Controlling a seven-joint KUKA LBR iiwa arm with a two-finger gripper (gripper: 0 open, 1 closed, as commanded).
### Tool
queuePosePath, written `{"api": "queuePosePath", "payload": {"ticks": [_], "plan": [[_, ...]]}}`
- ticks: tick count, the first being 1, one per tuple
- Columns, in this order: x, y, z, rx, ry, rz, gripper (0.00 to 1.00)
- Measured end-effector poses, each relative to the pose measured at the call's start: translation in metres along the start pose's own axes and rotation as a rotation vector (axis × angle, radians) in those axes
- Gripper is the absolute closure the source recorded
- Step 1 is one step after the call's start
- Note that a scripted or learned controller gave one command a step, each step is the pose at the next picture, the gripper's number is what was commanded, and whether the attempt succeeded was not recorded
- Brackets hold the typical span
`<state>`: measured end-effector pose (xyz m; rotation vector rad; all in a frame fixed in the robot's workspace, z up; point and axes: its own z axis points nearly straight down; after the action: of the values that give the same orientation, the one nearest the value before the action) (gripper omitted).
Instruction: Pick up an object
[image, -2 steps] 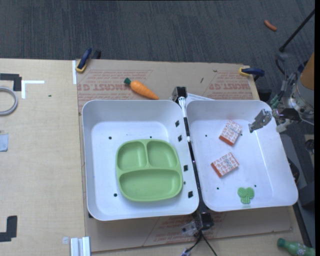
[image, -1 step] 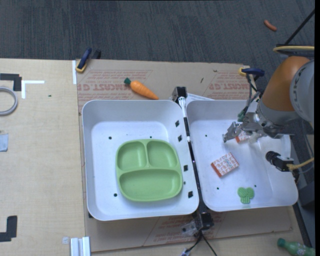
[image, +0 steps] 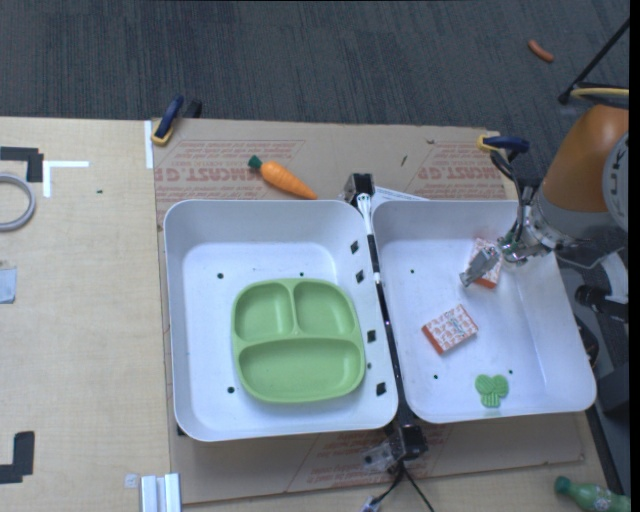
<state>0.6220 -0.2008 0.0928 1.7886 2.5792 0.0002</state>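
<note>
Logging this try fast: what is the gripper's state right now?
Gripper: low in the right bin, over a small orange-red item; open or shut cannot be told.

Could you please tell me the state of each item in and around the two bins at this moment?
Green divided plate: flat in the left bin, its compartments bare.
Orange patterned box: lying flat in the right bin, untouched.
Green toy: lying near the right bin's front wall.
Small reddish item: under the pincer's tip; grip unclear.
Toy carrot: lying on the cardboard behind the bins.
Pincer: low over the right bin.
</note>
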Motion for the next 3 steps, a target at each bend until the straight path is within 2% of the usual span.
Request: {"api": "queuePosePath", "payload": {"ticks": [1,2,3], "plan": [[0.000,-0.001,-0.009,0.006,0.002,0.002,1.00],[0.046,0.042,-0.102,0.001,0.001,0.061,1.00],[0.045,0.042,-0.102,0.001,0.001,0.061,0.00]]}}
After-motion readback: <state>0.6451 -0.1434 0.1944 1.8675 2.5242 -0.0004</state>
